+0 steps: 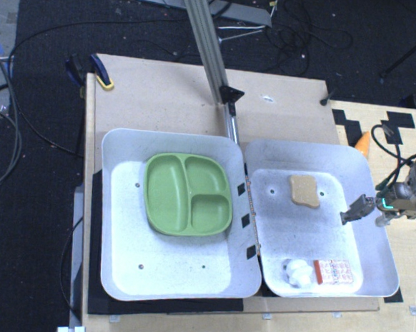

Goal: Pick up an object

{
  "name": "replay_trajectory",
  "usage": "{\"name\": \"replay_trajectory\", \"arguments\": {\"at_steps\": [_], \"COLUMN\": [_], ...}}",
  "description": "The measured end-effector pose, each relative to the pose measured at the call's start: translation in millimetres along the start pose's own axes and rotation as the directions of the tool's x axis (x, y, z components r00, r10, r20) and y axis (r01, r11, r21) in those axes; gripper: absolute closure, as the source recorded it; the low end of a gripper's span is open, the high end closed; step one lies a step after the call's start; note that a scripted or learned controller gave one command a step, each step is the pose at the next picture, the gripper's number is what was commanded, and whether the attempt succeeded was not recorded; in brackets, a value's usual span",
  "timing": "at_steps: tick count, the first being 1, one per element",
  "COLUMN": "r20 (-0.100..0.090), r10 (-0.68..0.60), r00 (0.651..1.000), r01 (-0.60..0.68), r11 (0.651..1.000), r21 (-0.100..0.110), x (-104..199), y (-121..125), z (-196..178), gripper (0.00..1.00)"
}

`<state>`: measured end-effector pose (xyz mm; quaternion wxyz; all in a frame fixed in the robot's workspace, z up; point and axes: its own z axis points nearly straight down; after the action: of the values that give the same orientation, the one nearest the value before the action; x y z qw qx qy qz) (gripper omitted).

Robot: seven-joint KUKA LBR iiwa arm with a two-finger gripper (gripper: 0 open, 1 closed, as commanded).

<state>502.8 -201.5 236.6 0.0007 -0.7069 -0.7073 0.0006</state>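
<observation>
Bread (305,191) lies near the right bin's (374,243) far edge, with a white ball (299,273) and red-printed packet (335,272) along its near edge, all untouched as I watch the gripper (356,209) hover at the right edge, its grip state unreadable to me.

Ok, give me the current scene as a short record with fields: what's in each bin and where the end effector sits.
left bin: green three-compartment plastic plate, nothing visible in its compartments
right bin: tan slice-shaped piece like toast near the far side; fluffy white ball and red-and-white flat packet side by side at the near edge
end effector: over the right bin's right side, apart from all three items
held object: none visible
</observation>
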Motion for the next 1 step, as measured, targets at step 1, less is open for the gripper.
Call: {"name": "replay_trajectory", "arguments": {"at_steps": [1], "r20": [0.000], "r10": [0.000], "r00": [1.000], "r01": [0.000], "r11": [1.000], "r21": [-0.001], "x": [0.0], "y": [0.4], "z": [-0.5], "gripper": [0.00]}}
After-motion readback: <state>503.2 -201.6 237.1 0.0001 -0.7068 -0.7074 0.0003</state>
